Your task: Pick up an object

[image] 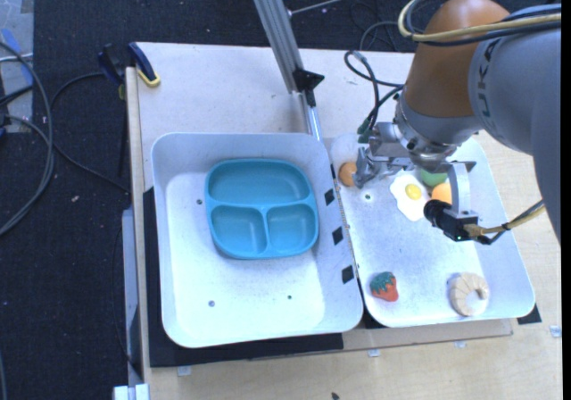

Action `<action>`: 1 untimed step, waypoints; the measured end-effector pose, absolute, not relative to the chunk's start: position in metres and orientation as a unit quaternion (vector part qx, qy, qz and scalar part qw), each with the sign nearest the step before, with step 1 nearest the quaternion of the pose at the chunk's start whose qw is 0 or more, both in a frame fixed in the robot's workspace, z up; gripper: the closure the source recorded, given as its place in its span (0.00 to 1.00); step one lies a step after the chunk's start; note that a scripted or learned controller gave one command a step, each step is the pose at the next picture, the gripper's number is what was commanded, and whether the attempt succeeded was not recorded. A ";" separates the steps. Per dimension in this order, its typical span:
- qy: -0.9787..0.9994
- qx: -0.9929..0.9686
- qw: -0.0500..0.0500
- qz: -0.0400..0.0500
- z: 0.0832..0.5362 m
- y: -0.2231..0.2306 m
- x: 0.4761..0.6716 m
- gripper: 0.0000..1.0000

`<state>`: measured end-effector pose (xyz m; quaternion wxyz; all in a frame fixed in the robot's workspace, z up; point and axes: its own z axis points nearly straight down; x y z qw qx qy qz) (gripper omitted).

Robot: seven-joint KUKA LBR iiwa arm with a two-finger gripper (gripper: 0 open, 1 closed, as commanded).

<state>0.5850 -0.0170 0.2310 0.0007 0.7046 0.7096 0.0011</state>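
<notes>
My big grey arm (pixel 500 59) hangs over the right white plastic bin (pixel 500 300), and my gripper (pixel 368 168) sits low by the small round orange ball (pixel 346 173) at the bin's left edge. I cannot tell if my hand is wide or narrow. Nothing looks lifted yet, so grabbing and lifting are left.

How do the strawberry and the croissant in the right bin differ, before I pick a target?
Colour: the strawberry is red with a green top, the croissant pale tan. Size: the strawberry looks smaller, the croissant broader. Place: the strawberry lies near the bin's left wall, the croissant toward the near right corner. Both lie on the right bin floor, apart from the end effector.
</notes>
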 end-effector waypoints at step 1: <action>0.710 0.704 0.000 0.001 0.230 0.040 0.590 1.00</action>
